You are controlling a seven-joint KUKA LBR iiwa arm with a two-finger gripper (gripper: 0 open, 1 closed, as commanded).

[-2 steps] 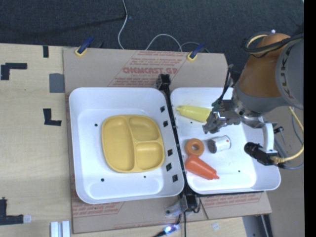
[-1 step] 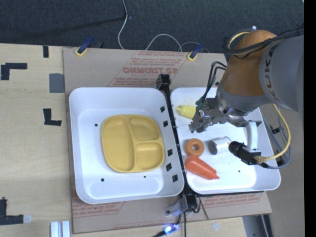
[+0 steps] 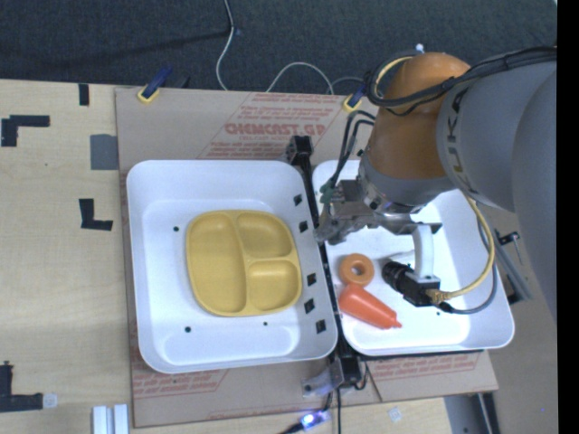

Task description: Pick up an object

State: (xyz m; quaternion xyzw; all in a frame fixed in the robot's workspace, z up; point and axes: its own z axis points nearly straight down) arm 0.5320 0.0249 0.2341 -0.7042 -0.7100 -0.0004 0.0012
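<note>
Approach step: gripper [image 3: 336, 227] low over right bin [image 3: 484, 333], far-left corner, finger state impossible to tell, nothing seen held; orange ring [image 3: 356, 268] and orange cone [image 3: 366, 306] just beside, nearer camera; next, shift over ring, descend, clamp.

Behind your bench you see dark blue-grey carpet [image 3: 109, 16] with a thin white cable [image 3: 224, 39] across it; a cardboard sheet [image 3: 262, 129] covers the pale wooden benchtop [image 3: 54, 269].

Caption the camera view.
Grey arm's gripper above right white bin holding orange ring and orange cone.
</note>
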